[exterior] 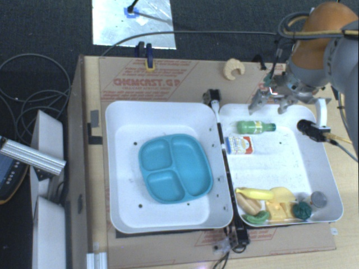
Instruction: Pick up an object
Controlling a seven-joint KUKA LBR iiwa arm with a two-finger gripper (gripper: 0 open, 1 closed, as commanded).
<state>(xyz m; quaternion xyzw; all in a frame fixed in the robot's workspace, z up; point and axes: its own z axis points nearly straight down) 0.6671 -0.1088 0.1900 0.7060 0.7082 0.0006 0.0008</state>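
Inside the left bin [120, 150] lies a blue divided plate [175, 168]. Across the divider, the right bin [322, 167] holds a green bottle [255, 128] near its far wall, a small packet [239, 145] just beside it, and toy food [269, 205] heaped in the near corner. Above the bottle hovers the gripper [269, 103], fingers spread, grasping nothing.

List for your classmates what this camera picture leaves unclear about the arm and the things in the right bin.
- Gripper, camera view: small and blurred above the green bottle; whether it is open cannot be told.
- Toy pile in the right bin: pieces overlap, hiding their outlines.
- Small packet: its print is too small to read.
- Arm: cut off by the right edge.
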